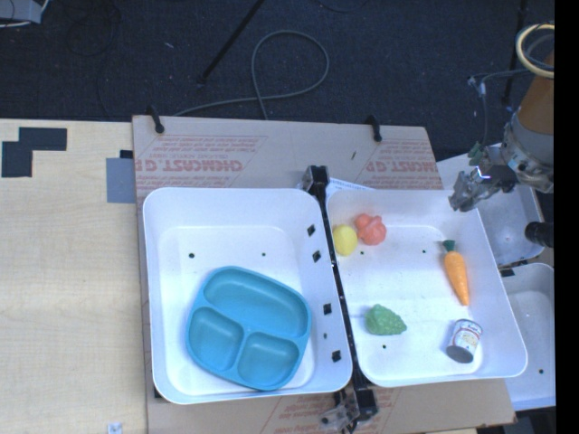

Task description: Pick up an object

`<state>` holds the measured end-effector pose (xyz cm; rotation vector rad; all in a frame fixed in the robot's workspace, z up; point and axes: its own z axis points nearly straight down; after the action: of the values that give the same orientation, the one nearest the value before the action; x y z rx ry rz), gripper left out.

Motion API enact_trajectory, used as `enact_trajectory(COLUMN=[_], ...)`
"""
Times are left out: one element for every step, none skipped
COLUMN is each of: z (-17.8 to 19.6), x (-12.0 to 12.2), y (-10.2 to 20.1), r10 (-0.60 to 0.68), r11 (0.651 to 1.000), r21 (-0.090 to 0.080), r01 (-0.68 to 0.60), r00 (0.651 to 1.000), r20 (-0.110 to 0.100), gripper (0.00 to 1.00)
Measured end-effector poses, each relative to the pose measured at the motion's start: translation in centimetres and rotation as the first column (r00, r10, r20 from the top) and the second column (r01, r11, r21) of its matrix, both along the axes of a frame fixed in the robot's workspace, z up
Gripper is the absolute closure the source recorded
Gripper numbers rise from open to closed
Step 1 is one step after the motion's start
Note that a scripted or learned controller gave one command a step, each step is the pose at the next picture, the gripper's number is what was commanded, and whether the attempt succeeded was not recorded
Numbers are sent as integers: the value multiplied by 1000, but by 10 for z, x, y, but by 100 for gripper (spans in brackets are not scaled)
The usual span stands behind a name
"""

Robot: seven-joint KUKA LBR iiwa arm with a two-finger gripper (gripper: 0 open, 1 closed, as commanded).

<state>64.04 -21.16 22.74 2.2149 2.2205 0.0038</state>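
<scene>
Down at the front edge, closest to the lens, sits the small can [464, 341], lying tilted in the near corner of the right bin [412, 373], well below the pincer [470, 188] and a bit to its left in frame. Up from it is the carrot [456, 276], the closest thing to the pincer but not touching it. The green lump [385, 320] sits further left and lower, and the yellow ball [345, 240] and the pinkish-red piece [370, 229] are touching each other, off to the pincer's left, near the divider. The blue sectioned tray [249, 326] is way over in the left bin [181, 215], well apart from everything.

What could go wrong, imo: the pincer hangs over the right bin's far right rim, not over any object, so coming straight down from there probably just hits the wall or bare plastic. The carrot lies close to the side wall, so one finger may have no room. The can is round and on its side, so it'll likely roll away if nudged. The yellow and pinkish-red pair are touching, so a grab there could catch both or shove one aside.

As for the pincer: it's small and dark against the clutter at the desk's edge. I honestly can't tell if it's apart or together. Nothing visible in it, and it's touching none of the objects.
</scene>
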Motion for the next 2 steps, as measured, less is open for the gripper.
enact_trajectory(z=[2, -8], x=[0, -8], y=[0, 56], r10=[3, 2], r11=[1000, 1000], r21=[1, 5], r01=[-3, -2], r00=[1000, 1000], r20=[-6, -9], gripper=[100, 100])
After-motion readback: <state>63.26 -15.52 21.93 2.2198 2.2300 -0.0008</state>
